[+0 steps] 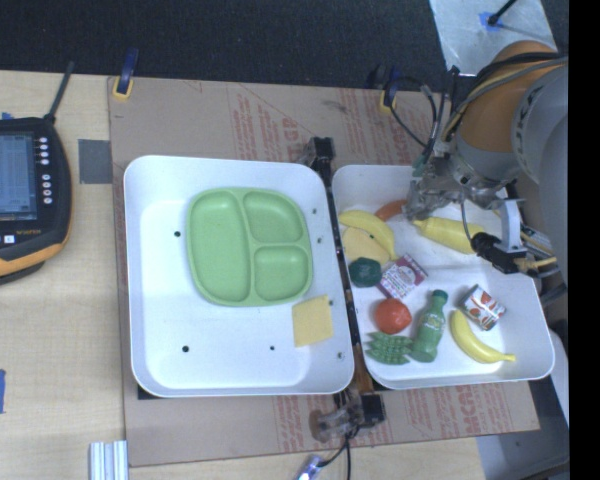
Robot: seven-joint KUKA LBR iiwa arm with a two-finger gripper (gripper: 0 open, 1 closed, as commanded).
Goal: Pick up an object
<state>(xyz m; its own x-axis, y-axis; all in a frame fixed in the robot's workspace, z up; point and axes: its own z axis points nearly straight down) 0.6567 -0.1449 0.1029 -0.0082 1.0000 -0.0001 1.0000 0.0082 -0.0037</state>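
Here the arm [515, 118] reaches in from the right and hangs over the back of the right bin [540, 363], with the gripper [427, 200] low above the gap between a yellow banana-like piece [368, 230] and a yellow corn-shaped toy [448, 232]; an orange item [390, 209] peeks out just beside it. Whether the gripper is closed or released cannot be told from this slant, and nothing is visibly caught in it. All pick candidates sit crowded in the right bin, probably as the source pile: a dark green round toy [364, 271], a small red-and-white packet [402, 277], a tomato [391, 315], a green leafy piece [387, 348], a green bottle [430, 325], a small can [482, 307] and a banana [479, 339]. The left bin [150, 298] holds a green divided plate [248, 245] and a yellow cheese slice [312, 321], likely the drop side. Both bins rest on brown cardboard [220, 118] on the counter [40, 368], clamped at the edges, presumably to stop sliding. A teach pendant [15, 203] lies at far left. Print on the packet, can, cardboard and pendant screen is too small to read.
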